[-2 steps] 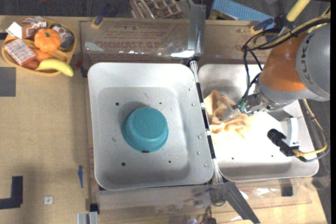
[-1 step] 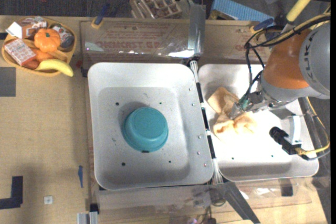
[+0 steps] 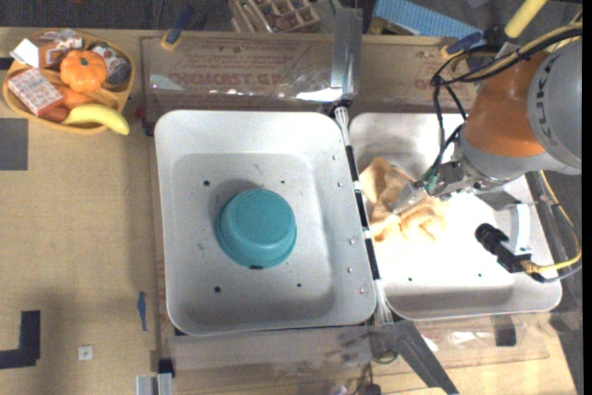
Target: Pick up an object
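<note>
Camera view from above takes in a wooden bench (image 3: 74,227) with two shallow white bins set side by side. Largest of them is the left bin (image 3: 185,153), whose floor carries a teal bowl (image 3: 257,228) turned upside down, sitting alone near the middle. Touching it along a shared edge is the right bin (image 3: 462,277), a little smaller in the picture.

From the right side the grey arm (image 3: 560,106) reaches over the right bin, its orange band (image 3: 504,120) just above the wrist. Black and yellow cables loop around the arm and trail down past the bin's far edge.

At the end of the arm, the gripper (image 3: 418,190) sits low over the left part of the right bin, right against a heap of pale tan and orange soft things (image 3: 398,208) lying beside the dividing edge. What these things are is unclear; they look like crumpled cloth or soft toys. Whether the fingers are closed on any of them or loose cannot be told, since the tips merge with the heap.

Up in the bench's far left corner stands a small basket (image 3: 28,102) holding an orange pumpkin (image 3: 83,69), a banana (image 3: 97,117) and some small boxes.
</note>
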### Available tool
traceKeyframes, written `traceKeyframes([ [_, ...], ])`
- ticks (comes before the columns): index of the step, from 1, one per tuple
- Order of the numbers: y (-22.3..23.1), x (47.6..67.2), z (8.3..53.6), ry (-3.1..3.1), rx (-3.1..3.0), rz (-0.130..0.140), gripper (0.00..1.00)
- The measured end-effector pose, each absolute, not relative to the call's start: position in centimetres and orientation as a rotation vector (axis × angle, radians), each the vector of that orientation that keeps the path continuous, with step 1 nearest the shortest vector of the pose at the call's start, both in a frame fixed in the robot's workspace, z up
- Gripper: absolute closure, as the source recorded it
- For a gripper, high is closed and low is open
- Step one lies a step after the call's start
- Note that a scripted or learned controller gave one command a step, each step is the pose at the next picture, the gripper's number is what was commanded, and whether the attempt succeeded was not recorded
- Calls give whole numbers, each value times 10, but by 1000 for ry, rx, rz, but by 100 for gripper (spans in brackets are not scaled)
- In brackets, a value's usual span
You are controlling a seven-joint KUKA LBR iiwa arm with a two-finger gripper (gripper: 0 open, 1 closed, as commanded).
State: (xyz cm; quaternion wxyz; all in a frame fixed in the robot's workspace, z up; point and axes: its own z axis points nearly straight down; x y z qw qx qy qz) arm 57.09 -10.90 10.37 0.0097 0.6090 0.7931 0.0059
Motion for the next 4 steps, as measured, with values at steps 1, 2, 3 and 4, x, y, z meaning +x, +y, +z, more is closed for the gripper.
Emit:
traceKeyframes([
  [1,-105,580,94,2565,1781,10,0],
  [2,-105,581,94,2565,1780,11,0],
  [3,-104,582,104,2561,1781,17,100],
  [4,-86,529,184,2491,1911,0,100],
])
